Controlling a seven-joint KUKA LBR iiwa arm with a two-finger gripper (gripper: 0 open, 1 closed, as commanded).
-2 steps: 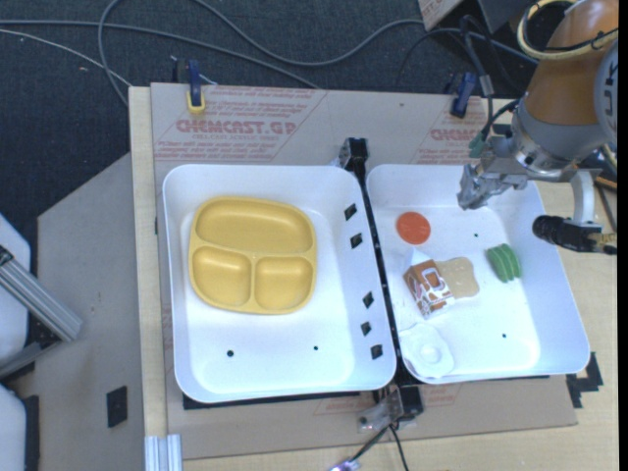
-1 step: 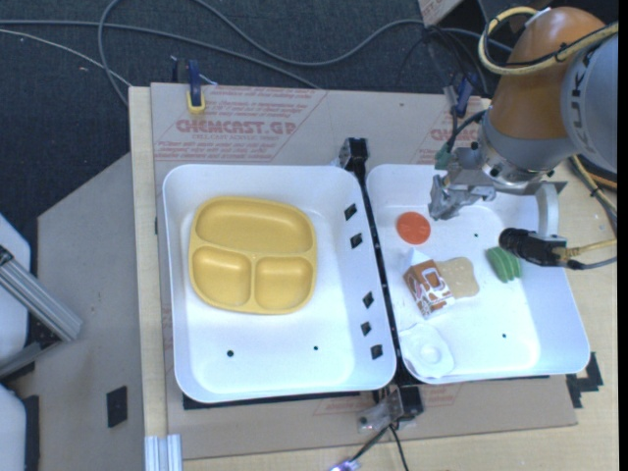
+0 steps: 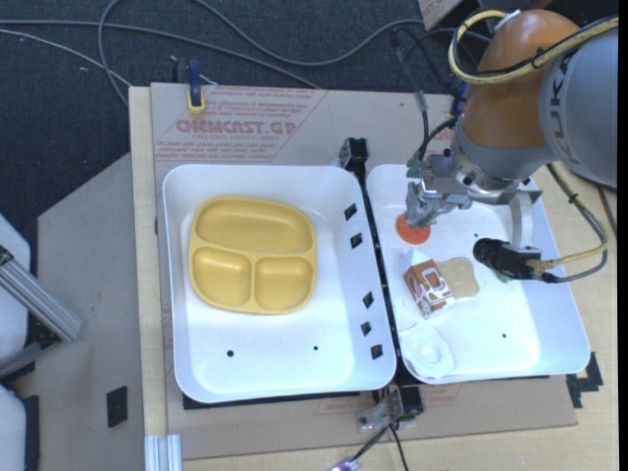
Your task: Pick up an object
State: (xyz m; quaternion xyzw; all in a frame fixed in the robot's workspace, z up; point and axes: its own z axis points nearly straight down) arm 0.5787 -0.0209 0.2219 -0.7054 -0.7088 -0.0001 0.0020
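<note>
We see the gripper [image 3: 424, 211] poised just above the orange disc [image 3: 413, 230], which peeks out at its six o'clock; we cannot tell its state.

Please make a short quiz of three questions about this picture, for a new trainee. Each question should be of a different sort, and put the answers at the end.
1. True or false: the yellow divided tray lies in the right bin.
2. The gripper is just above which thing? A) the orange disc B) the brown and white packet C) the white round lid
3. How many compartments does the yellow divided tray have?

Key:
1. False, it lies in the left bin.
2. A.
3. Three: one wide compartment and two smaller ones.
</note>
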